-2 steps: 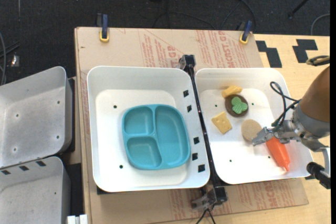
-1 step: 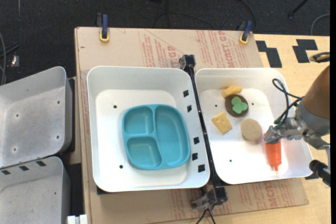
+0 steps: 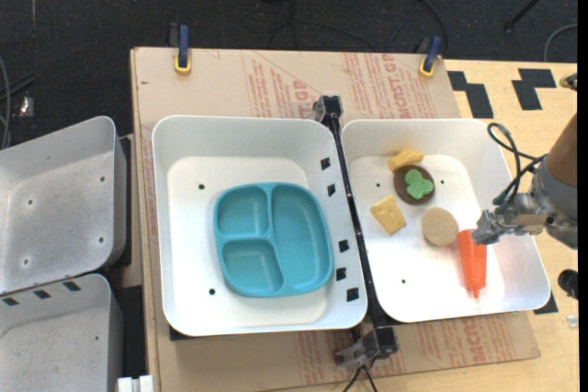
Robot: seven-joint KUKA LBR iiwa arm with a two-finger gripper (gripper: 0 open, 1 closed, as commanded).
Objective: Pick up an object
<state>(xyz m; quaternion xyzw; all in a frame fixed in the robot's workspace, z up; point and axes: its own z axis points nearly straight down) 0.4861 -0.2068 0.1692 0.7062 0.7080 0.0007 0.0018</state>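
Orange carrot sits in the right-hand bin, long axis roughly 12-to-6, blunt end up near the end effector, taper pointing to 6. End effector hangs at the carrot's top end, just at 1 o'clock from it, close enough that I can't tell whether it touches. Can't tell whether it's open or closed from this angle; nothing visibly held.

My read: carrot is the nearest target, straight down and slightly toward 7 from the tool. A grasp would want to close across the short axis.

Other items, toward 9–11 o'clock from the tool: tan round disc just beside the carrot top, yellow wedge, dark round piece with green top, yellow bit behind it. All look like smooth plastic toy food.

Left bin holds a teal three-compartment tray, glossy, rounded corners.
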